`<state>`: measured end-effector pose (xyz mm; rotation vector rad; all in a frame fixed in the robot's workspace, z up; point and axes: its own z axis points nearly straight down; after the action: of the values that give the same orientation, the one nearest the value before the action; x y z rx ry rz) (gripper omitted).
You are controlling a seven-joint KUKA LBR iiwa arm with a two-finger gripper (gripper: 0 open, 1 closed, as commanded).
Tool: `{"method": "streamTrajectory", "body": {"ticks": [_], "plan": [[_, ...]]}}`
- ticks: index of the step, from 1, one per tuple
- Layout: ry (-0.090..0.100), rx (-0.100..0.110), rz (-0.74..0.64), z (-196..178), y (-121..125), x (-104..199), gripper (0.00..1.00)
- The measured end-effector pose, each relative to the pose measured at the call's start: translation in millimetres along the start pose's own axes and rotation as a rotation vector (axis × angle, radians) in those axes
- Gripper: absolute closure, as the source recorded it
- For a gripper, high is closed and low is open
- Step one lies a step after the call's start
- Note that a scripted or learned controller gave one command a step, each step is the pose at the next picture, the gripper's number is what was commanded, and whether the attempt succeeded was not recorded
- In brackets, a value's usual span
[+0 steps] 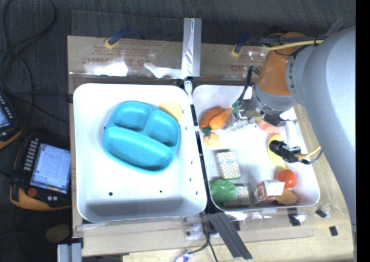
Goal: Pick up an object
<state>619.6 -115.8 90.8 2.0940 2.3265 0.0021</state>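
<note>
My gripper [244,111] hangs low over the far part of the right bin [254,157], under the arm's orange band [274,79]. Just to its left lies an orange carrot-like toy [214,117], close to the gripper but I cannot tell whether they touch. A small yellow-orange piece [211,137] sits below that toy. Further forward are a patterned box [227,164], a green item [222,188] and a brown carton [268,190]. On the bin's right side lie a red ball [288,178] and a yellow banana-like toy [278,147].
The left bin [92,191] holds a blue divided plate [141,135] with a yellow piece [170,109] at its far right corner. The grey arm [329,99] covers the right bin's far right side. A tan lump [288,198] rests in the near right corner.
</note>
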Motion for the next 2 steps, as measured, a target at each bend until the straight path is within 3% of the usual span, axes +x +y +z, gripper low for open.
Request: {"method": "streamTrajectory", "body": {"ticks": [1,2], "plan": [[0.001,-0.001,-0.136,-0.7,-34.2,-63.0,1.0],[0.004,0.013,0.034,-80.6,-27.9,-97.9,1.0]]}}
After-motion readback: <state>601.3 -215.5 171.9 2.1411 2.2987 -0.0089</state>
